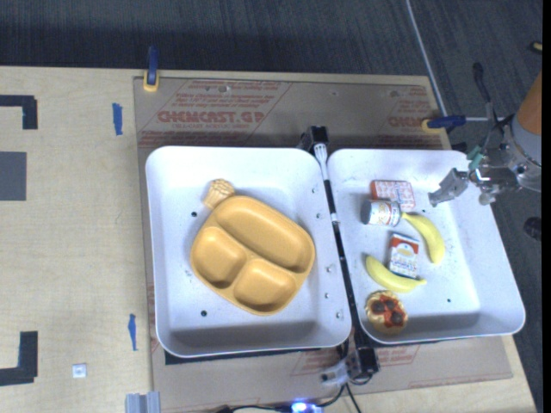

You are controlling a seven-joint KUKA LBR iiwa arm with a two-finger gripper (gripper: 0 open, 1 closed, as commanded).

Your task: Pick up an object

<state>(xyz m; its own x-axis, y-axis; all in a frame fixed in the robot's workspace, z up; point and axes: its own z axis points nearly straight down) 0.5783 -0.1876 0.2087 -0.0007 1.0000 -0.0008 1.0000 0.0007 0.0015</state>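
The right bin [482, 308] holds a red and white box [393, 191], a small can [380, 212] lying beside it, two bananas [428, 235] [392, 275], a little red and white carton [404, 255] and a round dark-red item [387, 310] at the front. My gripper [466, 192] hangs over the bin's back right part, to the right of the box and the can. It is open and holds nothing. The nearest object is the upper banana, below and left of the fingertips.
The left bin [168, 256] carries a yellow divided tray [251, 252] with a small tan item [219, 191] at its upper left corner. A black divider [331, 222] runs between the bins. The right bin's right half is bare white floor.
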